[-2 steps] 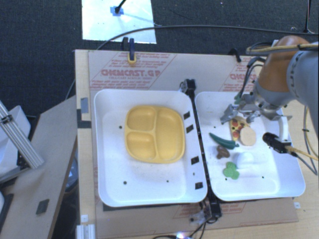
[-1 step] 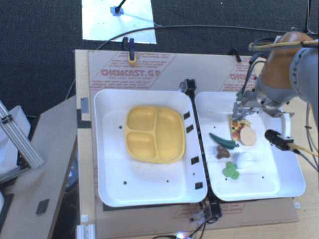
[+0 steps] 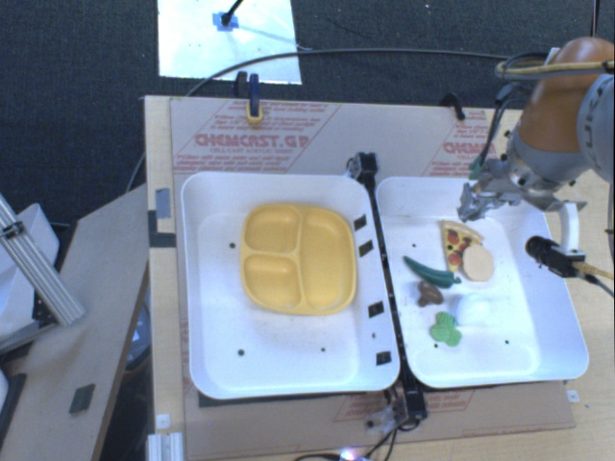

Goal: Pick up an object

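Dark carpet surrounds the bench, and on it sit two white bins: the left bin carries a yellow divided plate at its centre. Over the right bin, the gripper hangs near the far edge, just above a pizza slice; whether it is gripping anything, I cannot tell. Along the bin's middle lie a beige disc, a green pepper, a brown piece and a green broccoli.

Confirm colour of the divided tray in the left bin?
Yellow. The divided tray shows plainly in the camera view.
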`<action>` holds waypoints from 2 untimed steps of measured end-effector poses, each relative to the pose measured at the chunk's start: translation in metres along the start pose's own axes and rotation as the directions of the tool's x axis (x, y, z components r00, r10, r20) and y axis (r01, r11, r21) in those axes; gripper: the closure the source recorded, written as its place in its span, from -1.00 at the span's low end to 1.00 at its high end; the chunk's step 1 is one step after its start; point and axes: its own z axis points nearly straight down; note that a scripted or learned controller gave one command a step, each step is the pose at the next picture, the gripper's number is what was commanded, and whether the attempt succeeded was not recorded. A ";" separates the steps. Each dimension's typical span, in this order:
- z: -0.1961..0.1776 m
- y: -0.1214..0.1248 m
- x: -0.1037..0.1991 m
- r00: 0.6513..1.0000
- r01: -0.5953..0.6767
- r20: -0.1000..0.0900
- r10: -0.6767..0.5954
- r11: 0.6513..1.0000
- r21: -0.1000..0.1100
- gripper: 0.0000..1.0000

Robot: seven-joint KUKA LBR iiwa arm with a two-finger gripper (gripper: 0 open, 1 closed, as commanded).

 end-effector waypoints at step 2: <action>-0.064 0.003 -0.005 1.000 0.001 0.000 -0.001 1.000 0.001 1.00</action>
